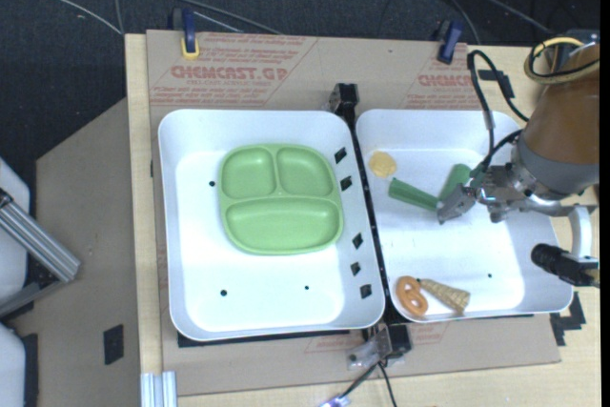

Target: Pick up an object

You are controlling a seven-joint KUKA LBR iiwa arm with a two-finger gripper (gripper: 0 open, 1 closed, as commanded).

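Observation:
In the right bin (496, 257) lies a green angled piece (416, 194), its long arm flat and its right end turned up toward the back. My gripper (456, 205) reaches in from the right and sits low at that right end, touching or just above it. A small yellow disc (382, 165) rests near the bin's back left. An orange ring (413, 296) and a tan cone (448, 295) lie side by side at the front left. No object is visibly lifted.
The left bin (191, 281) holds a green divided plate (280, 199). A black divider with clips (357, 205) runs between the two bins. A black cable (488, 110) loops over the right bin's back toward the wrist.

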